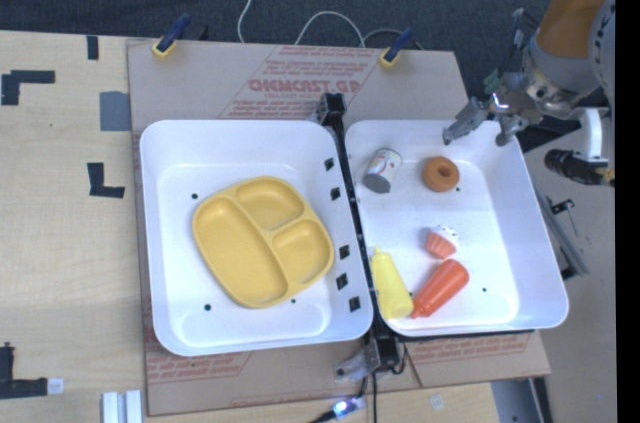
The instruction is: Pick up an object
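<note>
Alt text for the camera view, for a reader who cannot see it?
The gripper, open, hovers over the right bin's upper right rim. That bin holds a doughnut, small can, cupcake, carrot and yellow bottle; the left bin a yellow tray.

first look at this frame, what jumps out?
The big yellow divided plate dominates the left bin, lying at a slant. In the right bin, small items are scattered: a brown doughnut and a grey cup near the far side, a yellow bottle and orange carrot side by side near the front. The gripper hovers over that bin's far right corner, holding nothing.
</note>
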Available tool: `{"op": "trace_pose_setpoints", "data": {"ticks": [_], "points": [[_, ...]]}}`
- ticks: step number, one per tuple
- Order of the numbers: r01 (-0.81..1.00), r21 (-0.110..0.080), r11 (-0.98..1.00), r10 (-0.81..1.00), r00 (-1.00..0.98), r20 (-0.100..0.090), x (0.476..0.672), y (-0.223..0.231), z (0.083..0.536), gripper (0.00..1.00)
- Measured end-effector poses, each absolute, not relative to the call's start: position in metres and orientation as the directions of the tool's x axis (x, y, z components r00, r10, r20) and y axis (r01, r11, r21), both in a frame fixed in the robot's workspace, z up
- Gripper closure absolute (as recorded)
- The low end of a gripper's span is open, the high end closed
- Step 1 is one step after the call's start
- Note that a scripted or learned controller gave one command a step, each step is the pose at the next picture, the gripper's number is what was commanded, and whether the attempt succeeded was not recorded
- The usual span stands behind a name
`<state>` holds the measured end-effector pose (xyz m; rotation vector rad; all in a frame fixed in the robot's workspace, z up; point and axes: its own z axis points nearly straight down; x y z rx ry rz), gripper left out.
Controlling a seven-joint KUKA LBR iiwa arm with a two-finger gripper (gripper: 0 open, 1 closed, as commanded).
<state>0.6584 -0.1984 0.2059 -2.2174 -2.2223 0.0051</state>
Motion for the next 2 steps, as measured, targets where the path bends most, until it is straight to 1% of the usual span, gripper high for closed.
{"op": "trace_pose_setpoints", "data": {"ticks": [1, 2], "points": [[1.0, -0.004, 0.002, 1.0, -0.002, -0.001, 0.65, -0.194, 0.156, 0.0], [1.0, -0.004, 0.003, 1.0, -0.003, -0.001, 0.659, -0.193, 0.101, 0.0]]}}
